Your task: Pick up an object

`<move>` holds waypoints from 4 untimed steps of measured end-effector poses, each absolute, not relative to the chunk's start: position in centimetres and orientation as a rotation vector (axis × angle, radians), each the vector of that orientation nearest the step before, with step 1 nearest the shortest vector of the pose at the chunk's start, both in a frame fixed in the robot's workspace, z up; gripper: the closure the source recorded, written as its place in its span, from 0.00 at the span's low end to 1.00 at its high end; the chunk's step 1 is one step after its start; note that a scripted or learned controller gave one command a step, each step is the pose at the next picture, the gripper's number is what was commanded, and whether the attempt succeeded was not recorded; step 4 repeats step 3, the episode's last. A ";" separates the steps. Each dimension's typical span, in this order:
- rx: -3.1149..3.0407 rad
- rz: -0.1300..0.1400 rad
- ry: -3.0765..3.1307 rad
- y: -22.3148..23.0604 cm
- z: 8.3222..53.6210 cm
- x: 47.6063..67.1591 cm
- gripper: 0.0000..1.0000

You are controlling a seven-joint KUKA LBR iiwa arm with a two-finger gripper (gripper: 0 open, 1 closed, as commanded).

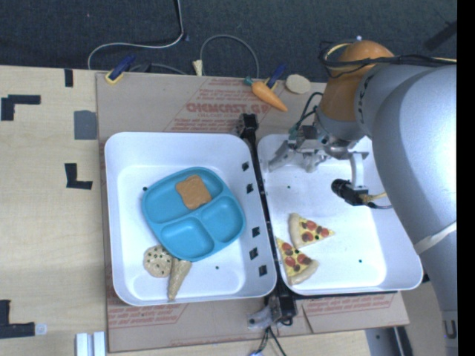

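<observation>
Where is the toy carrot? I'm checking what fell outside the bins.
The toy carrot lies on the cardboard behind the bins, just beyond the right bin's far left corner.

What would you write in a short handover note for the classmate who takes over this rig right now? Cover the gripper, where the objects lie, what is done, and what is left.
Gripper: low over the far end of the right bin, nothing seen held.
Right bin: two pizza slices at the near side.
Left bin: blue tray with a brown toast piece on it; cookie and cone beside it.
Carrot lies on the bench behind the bins.
Done: no pick visible.
Left: grasp and lift one object.
</observation>
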State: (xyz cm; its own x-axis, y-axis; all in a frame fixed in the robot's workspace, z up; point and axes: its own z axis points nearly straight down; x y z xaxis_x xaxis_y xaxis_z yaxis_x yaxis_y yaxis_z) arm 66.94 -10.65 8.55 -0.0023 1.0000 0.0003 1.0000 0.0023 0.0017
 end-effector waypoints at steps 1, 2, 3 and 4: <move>2.215 0.000 2.223 -10.7 9.6 66.9 1.00; 2.207 0.017 2.229 -2.2 23.0 63.8 1.00; 2.211 0.008 2.231 4.1 27.1 61.6 1.00; 2.211 0.008 2.231 4.1 27.1 61.6 1.00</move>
